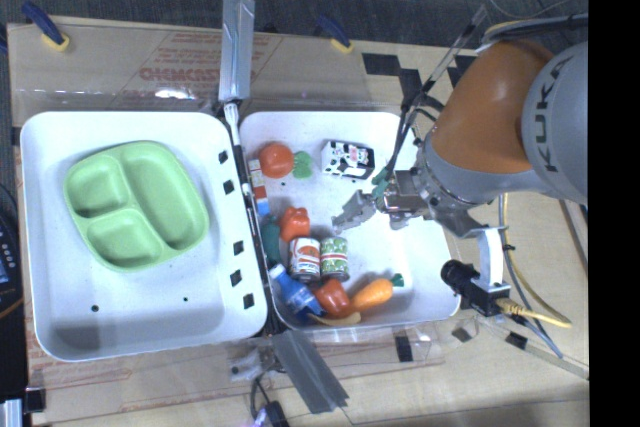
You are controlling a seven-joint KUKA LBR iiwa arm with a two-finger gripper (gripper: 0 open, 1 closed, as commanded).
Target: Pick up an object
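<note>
Nothing lifted yet. Pincer (356, 209) hangs over bare floor of the right bin (420, 130), fingers apart, nothing between them. Candidates sit along that bin's left and lower edge: tomato (276, 159), two small cans (320, 257), carrot (372, 293), black-and-white carton (347, 158) near the far wall. Whole grasp remains, by my reading. Left bin (40, 215) carries a green divided tray (135, 203). Worktop (120, 55) brown board with blue clamps; dark carpet beyond.

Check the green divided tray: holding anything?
Empty. The green divided tray in the left bin shows three bare compartments; toys lie in the right bin.
</note>
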